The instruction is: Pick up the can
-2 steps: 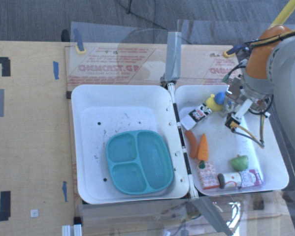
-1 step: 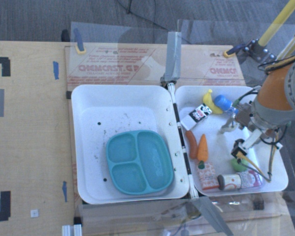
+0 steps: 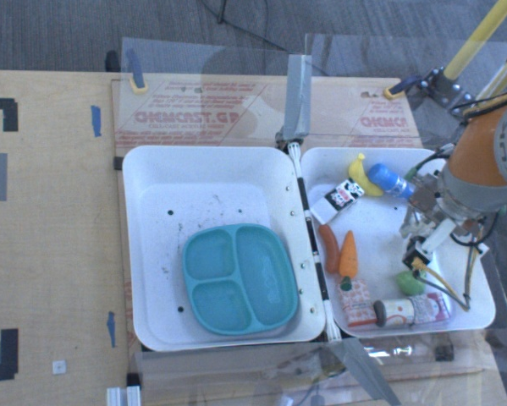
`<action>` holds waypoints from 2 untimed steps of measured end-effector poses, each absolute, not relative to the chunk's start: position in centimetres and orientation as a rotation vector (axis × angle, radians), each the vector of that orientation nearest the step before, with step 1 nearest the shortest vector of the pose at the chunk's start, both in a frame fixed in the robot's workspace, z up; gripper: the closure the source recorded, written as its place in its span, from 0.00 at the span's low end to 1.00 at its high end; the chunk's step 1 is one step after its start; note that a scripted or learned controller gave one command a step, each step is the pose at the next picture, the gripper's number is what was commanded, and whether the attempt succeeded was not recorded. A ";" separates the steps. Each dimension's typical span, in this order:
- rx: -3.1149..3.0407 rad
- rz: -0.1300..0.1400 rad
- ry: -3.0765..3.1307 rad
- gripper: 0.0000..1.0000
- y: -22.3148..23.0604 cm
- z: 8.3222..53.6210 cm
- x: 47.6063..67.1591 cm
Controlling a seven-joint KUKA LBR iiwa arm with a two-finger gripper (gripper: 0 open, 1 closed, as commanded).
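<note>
The gripper hangs low inside the right bin. Its state cannot be told. The can lies on its side against the bin's front wall, in front of the gripper and apart from it. A green object sits between them. A carrot and a sausage lie to the gripper's left in the view. A blue bottle lies behind it. The left bin, well apart from the gripper, holds a teal divided plate.

Divided tray in left bin; carrot in right bin, just beside sausage.
</note>
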State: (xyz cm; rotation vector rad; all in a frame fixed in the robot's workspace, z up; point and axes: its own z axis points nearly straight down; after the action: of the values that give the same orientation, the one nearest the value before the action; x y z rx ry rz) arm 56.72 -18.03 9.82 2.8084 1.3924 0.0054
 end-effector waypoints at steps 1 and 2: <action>2.864 0.001 1.290 1.00 -10.3 24.4 60.4; 2.861 0.001 1.292 1.00 -10.2 25.3 60.5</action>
State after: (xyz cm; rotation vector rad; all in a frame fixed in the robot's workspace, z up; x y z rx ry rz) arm 60.49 -10.24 25.33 2.8610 1.2922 0.0009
